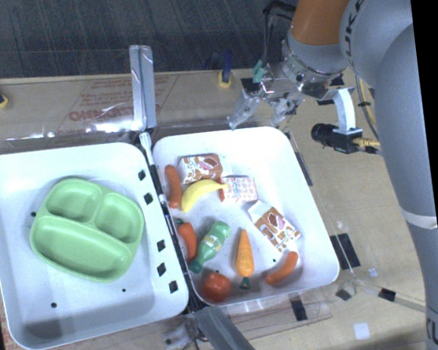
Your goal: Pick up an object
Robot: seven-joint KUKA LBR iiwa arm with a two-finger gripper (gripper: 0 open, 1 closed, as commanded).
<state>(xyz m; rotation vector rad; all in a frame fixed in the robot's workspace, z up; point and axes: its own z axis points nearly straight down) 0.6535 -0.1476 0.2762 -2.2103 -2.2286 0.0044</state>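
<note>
The arm reaches in from the right, its jaws [262,108] hanging above the far rim of the right bin [305,199], near that bin's far right corner. The two fingers stand spread apart with nothing between them.

The right bin holds a jumble of toy food. A yellow banana [200,192] lies near the middle, just beside a small printed carton [200,166] at the far side and another carton [239,187] to its right. A third carton [275,229] lies further right. A green bottle [209,245] sits tilted in the near half, beside an orange carrot [244,254]; a red tomato [214,286] rests by the near wall.

The left bin [22,313] carries a green divided tray [87,228].
</note>
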